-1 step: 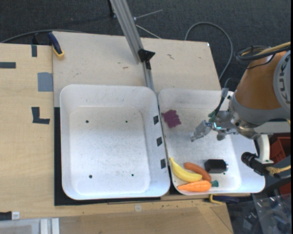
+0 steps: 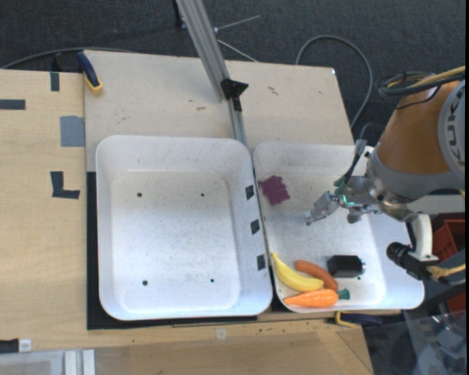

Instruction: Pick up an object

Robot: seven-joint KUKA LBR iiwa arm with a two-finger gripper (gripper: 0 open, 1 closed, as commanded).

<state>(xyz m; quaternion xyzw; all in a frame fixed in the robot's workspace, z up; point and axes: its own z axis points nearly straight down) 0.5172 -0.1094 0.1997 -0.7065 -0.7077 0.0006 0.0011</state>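
Note:
My gripper hangs over the middle of the right bin, its fingers pointing left with nothing visible between them. A purple object lies to its upper left, apart from it. Along the bin's front edge lie a yellow banana, a small orange-red carrot and a larger orange carrot. A black block rests just right of them, below the gripper.
The left bin stands beside the right one, sharing a middle wall with black clips. A slanted metal pole rises from behind the bins. The arm's orange and grey body overhangs the right bin's right side.

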